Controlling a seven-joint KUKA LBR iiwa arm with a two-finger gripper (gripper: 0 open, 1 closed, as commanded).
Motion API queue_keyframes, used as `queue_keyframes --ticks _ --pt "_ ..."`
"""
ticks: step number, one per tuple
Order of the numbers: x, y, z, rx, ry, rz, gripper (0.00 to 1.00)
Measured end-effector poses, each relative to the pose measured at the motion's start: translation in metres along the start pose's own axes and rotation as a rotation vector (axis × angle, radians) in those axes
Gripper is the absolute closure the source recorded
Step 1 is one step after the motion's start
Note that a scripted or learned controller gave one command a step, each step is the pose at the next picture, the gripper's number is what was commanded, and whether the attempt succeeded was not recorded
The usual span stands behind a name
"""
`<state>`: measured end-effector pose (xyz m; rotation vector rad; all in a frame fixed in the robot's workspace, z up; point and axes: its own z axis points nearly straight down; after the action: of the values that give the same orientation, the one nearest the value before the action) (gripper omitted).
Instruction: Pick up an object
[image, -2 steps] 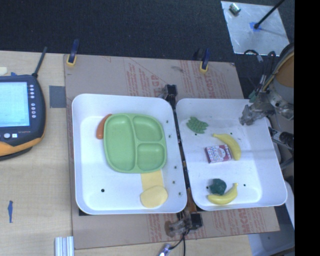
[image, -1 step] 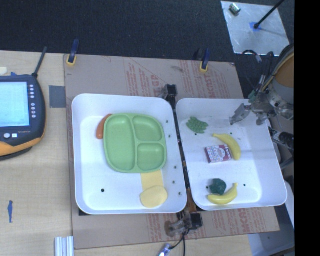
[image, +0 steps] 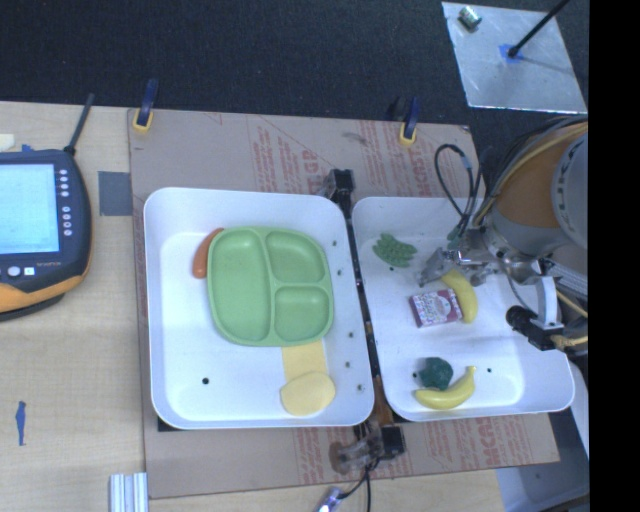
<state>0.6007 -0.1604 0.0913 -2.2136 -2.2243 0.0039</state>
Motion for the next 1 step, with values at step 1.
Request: queue_keyframes --ticks 1 --pt "-0.001 0.0002 -0.0108 0.001 0.0 -0.002 1.0"
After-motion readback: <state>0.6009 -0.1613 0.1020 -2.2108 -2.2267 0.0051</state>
